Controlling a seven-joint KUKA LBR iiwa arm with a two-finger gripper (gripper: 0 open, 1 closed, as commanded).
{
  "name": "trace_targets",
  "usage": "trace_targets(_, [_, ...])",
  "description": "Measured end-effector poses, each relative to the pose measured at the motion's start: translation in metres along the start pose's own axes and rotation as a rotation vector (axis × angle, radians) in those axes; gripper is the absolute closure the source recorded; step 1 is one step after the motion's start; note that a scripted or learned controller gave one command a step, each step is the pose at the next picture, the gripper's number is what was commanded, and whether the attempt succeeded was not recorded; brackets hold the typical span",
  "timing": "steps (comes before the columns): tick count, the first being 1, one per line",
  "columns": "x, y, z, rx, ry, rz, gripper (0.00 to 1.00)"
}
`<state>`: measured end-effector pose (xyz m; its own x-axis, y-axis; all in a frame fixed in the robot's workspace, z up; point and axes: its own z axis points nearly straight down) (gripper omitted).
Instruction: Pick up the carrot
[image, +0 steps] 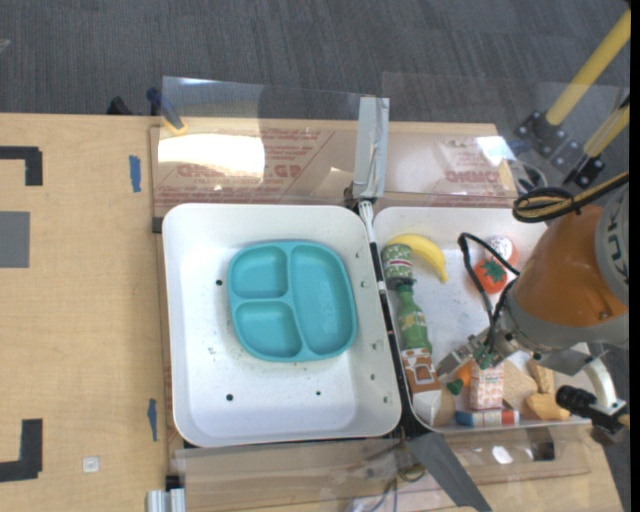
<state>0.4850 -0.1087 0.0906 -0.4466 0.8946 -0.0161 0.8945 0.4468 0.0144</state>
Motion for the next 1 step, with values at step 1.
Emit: trace_targets(1, [-0.0002,0.0022,-0.0107,-0.005,-0.001,-0.002,1.00])
